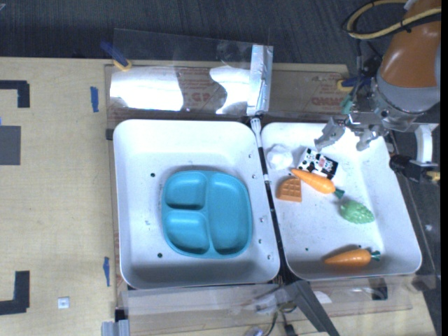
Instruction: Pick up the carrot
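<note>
Two orange carrots lie in the right bin (402, 219). One carrot (314, 181) rests slantwise near the bin's middle, its tip over a black and white card (318, 164). The other carrot (348, 257) lies near the front wall with its green end to the right. My gripper (347, 138) hangs over the far part of the right bin, up and to the right of the first carrot. It is open, its two fingers spread apart with nothing between them.
In the right bin there are also an orange wedge-shaped piece (289, 190), a green leafy toy (356, 213) and a white lump (278, 157) by the dividing wall. The left bin (133, 187) holds a blue divided plate (207, 212).
</note>
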Robot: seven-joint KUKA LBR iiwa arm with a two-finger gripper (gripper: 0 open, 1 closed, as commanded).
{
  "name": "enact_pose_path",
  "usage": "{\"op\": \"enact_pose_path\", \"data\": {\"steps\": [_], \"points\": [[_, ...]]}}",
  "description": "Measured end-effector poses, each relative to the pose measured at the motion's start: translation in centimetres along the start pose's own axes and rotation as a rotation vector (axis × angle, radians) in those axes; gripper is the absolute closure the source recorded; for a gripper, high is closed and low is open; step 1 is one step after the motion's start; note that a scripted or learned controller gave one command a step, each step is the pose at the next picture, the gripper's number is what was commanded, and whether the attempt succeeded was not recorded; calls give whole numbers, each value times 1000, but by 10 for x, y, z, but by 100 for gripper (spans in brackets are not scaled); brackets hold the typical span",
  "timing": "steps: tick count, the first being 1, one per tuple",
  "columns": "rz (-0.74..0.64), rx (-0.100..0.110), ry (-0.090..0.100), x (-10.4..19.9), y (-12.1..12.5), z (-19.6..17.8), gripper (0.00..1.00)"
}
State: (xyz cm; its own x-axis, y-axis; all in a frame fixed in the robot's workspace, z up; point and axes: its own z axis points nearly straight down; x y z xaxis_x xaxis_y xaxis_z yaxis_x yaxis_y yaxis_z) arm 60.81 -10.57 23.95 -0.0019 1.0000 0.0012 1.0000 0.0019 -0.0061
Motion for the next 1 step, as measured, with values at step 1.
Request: {"op": "enact_pose_path", "data": {"steps": [1], "points": [[-23, 9, 1, 6, -24, 106, 0]]}}
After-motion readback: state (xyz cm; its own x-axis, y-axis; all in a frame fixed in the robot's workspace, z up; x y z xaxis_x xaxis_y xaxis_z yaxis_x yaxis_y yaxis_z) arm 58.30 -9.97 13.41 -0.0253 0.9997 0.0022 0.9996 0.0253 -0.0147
